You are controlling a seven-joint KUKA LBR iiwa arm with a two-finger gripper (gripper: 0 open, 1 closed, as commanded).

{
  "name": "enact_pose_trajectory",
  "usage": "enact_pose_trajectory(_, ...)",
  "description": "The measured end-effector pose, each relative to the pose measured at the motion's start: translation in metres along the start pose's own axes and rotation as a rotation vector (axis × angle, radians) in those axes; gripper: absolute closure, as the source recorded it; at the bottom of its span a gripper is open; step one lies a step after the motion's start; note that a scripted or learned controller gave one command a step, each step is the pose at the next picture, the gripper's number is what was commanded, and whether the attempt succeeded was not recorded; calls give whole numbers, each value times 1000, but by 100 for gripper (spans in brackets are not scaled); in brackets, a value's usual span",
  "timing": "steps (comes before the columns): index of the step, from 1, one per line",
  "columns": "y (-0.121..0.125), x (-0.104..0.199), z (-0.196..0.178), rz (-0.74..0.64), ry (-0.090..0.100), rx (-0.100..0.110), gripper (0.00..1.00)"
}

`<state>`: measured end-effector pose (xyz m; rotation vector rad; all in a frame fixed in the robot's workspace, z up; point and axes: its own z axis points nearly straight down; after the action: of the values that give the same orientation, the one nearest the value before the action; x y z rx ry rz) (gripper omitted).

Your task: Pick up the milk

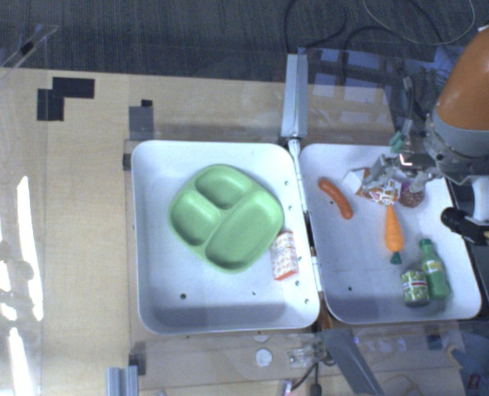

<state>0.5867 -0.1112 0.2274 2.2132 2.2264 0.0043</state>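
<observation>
The milk [284,256] lies in the left bin, touching the green plate's [226,216] lower-right edge, long axis nearly upright in view. The hand [402,167] hovers well right of the plate over a snack packet [382,190]; its grip I cannot tell.

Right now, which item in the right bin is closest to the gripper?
The crumpled snack bag, in the far part of the right bin, right beside the gripper. The sausage, carrot and two green items lie farther away.
</observation>
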Motion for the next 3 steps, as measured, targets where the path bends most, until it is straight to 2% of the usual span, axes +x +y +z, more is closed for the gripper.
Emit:
enact_pose_trajectory(1,19,1,140,20,-1,-7,0)
enact_pose_trajectory(2,22,3,127,19,1,-14,100)
enact_pose_trajectory(3,46,60,41,244,0,-4,100)
